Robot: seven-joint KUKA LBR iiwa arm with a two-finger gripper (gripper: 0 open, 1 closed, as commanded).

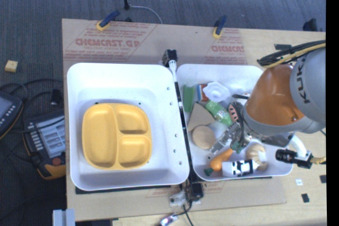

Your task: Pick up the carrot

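Observation:
The carrot (221,159) is a short orange piece lying slanted near the front of the right bin (249,70), with a green tip at its lower left end. My gripper (229,141) hangs low over the clutter, just above and slightly right of the carrot's upper end. Its fingers (219,143) look spread apart, so it is open, and no object shows between them. The grey arm with its orange band (270,100) covers the right part of the bin.
Around the carrot lie a white and black bottle (239,168), a tan round piece (202,136), a green bottle (218,111), a white cup (215,92) and a beige object (257,153). The left bin (85,74) holds a yellow divided plate (116,135).

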